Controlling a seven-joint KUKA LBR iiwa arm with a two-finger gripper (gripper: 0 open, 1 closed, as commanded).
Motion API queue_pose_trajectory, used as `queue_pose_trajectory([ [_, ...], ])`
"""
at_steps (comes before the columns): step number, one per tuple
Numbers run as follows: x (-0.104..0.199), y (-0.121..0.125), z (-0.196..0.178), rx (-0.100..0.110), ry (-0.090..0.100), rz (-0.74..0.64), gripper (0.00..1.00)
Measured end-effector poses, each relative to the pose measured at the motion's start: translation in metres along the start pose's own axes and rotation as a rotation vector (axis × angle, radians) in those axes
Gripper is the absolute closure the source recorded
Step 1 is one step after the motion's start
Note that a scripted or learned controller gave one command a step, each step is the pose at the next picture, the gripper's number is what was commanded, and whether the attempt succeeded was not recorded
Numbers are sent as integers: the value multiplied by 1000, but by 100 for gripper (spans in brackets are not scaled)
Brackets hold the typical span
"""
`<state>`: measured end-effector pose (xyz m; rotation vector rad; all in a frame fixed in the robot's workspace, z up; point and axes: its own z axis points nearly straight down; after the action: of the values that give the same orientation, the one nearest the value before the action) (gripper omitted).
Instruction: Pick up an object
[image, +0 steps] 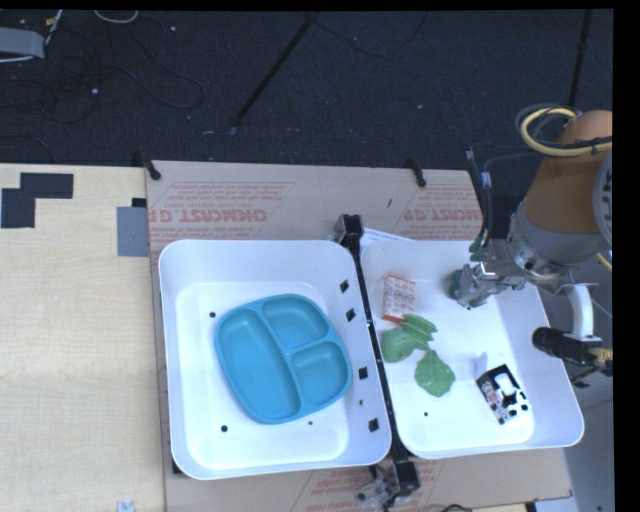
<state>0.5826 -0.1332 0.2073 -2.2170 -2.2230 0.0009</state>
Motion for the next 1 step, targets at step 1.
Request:
queue_pose_trajectory([
  [1, 52, 5, -13, -1, 0, -1, 100],
])
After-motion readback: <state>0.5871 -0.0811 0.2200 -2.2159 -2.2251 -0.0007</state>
